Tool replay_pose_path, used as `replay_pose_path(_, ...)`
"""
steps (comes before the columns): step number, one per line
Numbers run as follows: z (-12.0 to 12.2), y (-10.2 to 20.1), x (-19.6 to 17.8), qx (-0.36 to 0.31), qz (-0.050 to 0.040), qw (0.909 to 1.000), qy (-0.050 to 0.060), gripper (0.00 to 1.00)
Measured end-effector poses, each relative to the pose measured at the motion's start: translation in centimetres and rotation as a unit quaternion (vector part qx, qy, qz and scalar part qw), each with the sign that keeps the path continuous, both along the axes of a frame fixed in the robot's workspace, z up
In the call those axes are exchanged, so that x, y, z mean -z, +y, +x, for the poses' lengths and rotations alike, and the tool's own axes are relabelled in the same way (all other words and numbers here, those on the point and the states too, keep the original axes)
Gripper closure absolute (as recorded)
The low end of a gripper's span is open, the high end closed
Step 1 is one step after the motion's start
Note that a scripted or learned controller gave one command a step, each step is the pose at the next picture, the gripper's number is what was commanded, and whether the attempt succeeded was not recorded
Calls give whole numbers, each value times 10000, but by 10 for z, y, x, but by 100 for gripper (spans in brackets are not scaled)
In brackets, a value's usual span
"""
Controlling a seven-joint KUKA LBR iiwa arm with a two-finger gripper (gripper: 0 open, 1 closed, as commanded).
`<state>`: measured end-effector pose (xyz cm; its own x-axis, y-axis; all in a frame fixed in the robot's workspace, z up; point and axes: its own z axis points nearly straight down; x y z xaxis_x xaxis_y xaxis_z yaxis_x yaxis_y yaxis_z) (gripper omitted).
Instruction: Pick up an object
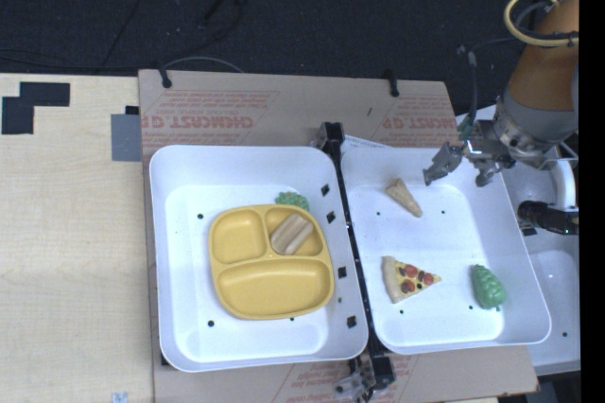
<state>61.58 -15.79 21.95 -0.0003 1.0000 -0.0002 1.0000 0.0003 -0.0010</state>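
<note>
My gripper (462, 168) hangs over the back right corner of the right bin (529, 335), its two fingers spread apart with nothing between them, so it is open. In that bin lie a tan wedge (405, 197) near the back, a toy pizza slice (408, 278) toward the front, and a green leafy piece (488, 287) at the right. The tan wedge is a short way left of and below the fingertips (440, 167), not touching them.
The left bin (180, 335) holds a yellow divided plate (236, 292) with a tan bread-like item (292, 234) in its upper right compartment. A green piece (293, 200) sits just behind the plate. A black divider (345, 231) runs between the bins.
</note>
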Motion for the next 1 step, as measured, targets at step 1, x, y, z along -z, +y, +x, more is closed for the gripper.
replay_pose_path(1,-9,5,58,1,10,10000,34,0)
